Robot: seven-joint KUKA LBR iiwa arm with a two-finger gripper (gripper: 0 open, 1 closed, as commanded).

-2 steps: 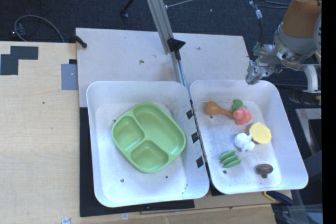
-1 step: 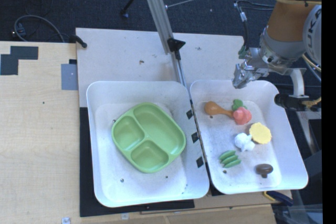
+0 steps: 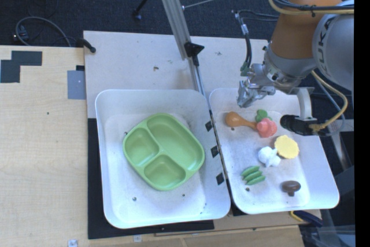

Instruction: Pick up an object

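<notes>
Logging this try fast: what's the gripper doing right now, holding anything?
Gripper: cannot be told whether open or closed; it hangs above the far end of the right shallow white bin, nothing visibly held.

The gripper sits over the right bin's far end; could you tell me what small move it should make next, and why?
Probably a short drop toward the orange spoon. The gripper hangs just above the right bin, nothing shows between its fingers, and the spoon lies nearest below it, with the red toy just beyond.

Green tray [image 3: 163,150] (three compartments), left bin [image 3: 110,182]
</notes>
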